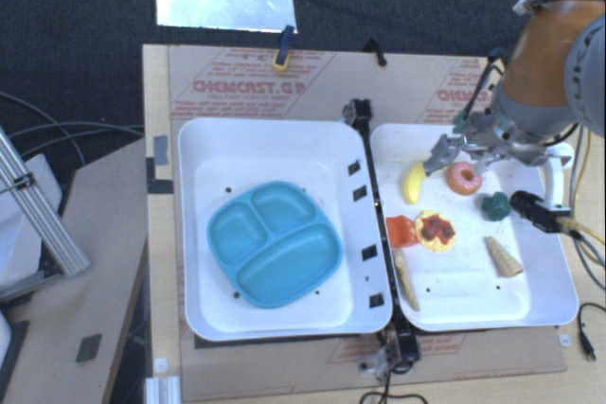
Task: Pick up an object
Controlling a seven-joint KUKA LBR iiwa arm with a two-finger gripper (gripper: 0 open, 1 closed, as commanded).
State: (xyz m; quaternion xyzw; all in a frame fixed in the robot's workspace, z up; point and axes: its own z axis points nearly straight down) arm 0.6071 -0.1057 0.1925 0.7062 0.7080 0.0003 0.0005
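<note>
My gripper point(461, 160) hangs over the back of the right bin point(544, 298), its fingers spread open just above a pink donut point(464, 179). Nothing is held between the fingers. A yellow banana point(413, 183) lies to the left of the donut and a dark green lump point(494, 204) to its right. Nearer the front lie a small round pizza point(436, 230) touching a red-orange piece point(401, 231), a tan wedge point(503, 257) and a thin tan stick point(406, 281) by the bin's left wall.
The left bin point(208, 156) holds a blue divided plate point(275, 243). The divider between the bins carries black clips point(361, 194). The grey and orange arm point(554, 52) reaches in over the right bin's back right corner.
</note>
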